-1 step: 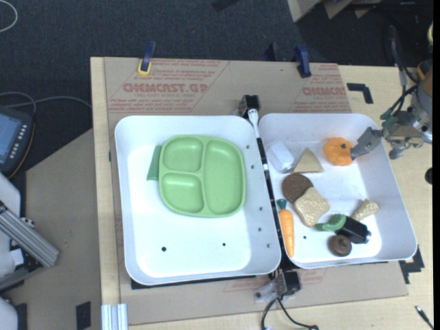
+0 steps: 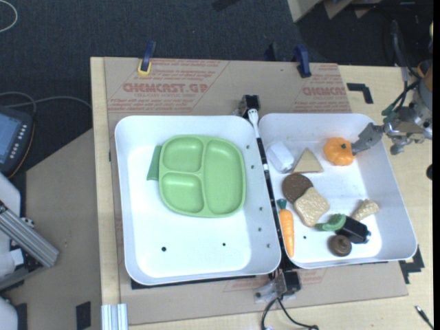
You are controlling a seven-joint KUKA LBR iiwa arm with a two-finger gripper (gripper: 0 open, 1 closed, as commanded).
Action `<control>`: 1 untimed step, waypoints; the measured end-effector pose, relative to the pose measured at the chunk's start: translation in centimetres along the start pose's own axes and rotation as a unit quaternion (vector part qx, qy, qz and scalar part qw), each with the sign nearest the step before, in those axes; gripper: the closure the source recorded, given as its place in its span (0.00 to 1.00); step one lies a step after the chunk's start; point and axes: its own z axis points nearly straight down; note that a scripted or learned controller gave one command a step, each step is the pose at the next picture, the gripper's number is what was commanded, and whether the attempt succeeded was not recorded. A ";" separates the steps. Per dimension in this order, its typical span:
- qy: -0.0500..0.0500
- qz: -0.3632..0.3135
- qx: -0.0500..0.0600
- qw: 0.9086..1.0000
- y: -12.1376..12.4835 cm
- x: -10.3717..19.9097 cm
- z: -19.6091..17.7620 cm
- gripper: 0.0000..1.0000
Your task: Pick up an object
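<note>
My gripper [image 2: 379, 145] hangs over the upper right part of the right bin [image 2: 388, 184], open, with nothing between its fingers. Its left finger [image 2: 363, 140] reaches down beside an orange fruit [image 2: 337, 151], just to the fruit's right. The right bin also holds a white piece [image 2: 280, 157], a tan wedge [image 2: 308, 161], a brown round cookie [image 2: 296, 185], a square cracker [image 2: 311, 205], a carrot [image 2: 287, 229], a small tan biscuit [image 2: 366, 209], a green piece [image 2: 334, 221], a black piece [image 2: 355, 230] and a brown ring [image 2: 339, 245].
The left bin [image 2: 137, 239] holds a green divided plate [image 2: 203, 175]. A clamp and cable sit at the bins' shared wall, at the back [image 2: 250, 106] and the front [image 2: 284, 282]. Cardboard bench [image 2: 206, 81] surrounds both bins.
</note>
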 end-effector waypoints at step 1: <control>0.001 0.000 0.003 1.000 0.2 -0.1 4.3 0.00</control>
